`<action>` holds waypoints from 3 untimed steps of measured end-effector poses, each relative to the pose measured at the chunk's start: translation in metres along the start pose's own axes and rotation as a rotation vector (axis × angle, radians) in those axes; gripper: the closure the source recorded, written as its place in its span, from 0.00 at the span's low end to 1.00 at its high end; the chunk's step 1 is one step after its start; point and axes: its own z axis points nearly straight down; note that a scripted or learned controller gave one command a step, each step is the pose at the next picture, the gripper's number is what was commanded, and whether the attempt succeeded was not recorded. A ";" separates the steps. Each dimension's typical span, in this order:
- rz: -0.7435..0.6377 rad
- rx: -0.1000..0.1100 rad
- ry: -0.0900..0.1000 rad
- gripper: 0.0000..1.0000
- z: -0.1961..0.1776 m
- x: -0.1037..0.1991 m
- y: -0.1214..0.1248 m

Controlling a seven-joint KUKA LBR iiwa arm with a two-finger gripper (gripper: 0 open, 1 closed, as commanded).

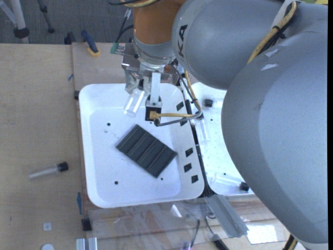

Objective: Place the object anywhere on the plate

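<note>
Plate (146, 150): dark ribbed slab, flat on the floor of the left bin (104, 189) — lying at a slant.
Hand (143, 105): above the bin's far part, just beyond the plate, apart from it — fingers spread, nothing between them.
Tabletop (36, 103): a small tube (48, 171) lies left of the bin.

A dark ribbed slab (146, 150) lies flat in the left bin (99, 186). The tool (143, 102) hangs above the bin's far edge, apart from the slab.
</note>
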 end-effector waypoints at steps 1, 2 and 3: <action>-0.597 -0.006 0.002 1.00 0.000 0.005 0.014; -0.596 -0.009 0.004 1.00 -0.010 0.006 0.014; -0.595 -0.012 0.005 1.00 -0.020 0.007 0.015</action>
